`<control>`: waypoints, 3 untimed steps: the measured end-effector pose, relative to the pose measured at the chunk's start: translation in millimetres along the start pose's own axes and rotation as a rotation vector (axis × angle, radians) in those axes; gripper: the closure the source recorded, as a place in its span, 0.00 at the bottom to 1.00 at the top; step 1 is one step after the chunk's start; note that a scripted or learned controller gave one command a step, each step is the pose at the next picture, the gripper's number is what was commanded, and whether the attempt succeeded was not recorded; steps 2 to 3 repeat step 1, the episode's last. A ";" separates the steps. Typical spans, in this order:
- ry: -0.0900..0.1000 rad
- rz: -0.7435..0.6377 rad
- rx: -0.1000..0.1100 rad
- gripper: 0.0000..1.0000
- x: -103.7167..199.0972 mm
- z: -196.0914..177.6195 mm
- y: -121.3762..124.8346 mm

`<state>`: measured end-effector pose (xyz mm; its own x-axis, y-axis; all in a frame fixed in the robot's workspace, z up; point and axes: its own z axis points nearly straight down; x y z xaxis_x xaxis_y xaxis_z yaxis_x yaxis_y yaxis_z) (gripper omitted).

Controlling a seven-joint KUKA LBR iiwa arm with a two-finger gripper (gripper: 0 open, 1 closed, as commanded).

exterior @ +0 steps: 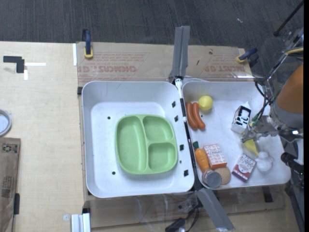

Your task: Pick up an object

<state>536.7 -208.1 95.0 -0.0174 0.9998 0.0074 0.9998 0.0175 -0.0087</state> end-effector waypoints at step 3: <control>-0.007 0.077 -0.003 1.00 64.6 -97.5 -12.8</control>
